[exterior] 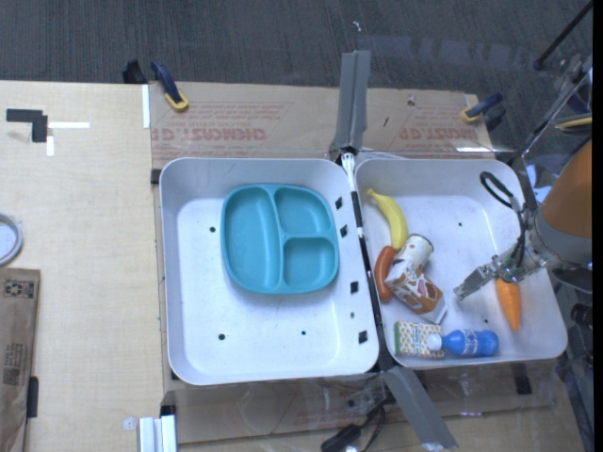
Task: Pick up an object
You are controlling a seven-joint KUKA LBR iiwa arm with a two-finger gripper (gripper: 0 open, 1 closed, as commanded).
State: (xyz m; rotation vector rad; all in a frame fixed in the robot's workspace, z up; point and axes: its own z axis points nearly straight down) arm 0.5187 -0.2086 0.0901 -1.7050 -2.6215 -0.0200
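Carrot [509, 305] lies in your right bin [471, 185] near its right wall, long way up and down, just right of the pincer [482, 279], whose open-or-shut state you cannot tell.

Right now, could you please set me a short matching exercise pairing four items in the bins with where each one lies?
Things:
1. blue divided plate
2. banana
3. carrot
4. blue bottle

Places:
A. near the front edge of the right bin
B. in the left bin
C. right side of the right bin, beside the gripper
D. rear of the right bin, near the divider

Pairs: 1-B, 2-D, 3-C, 4-A
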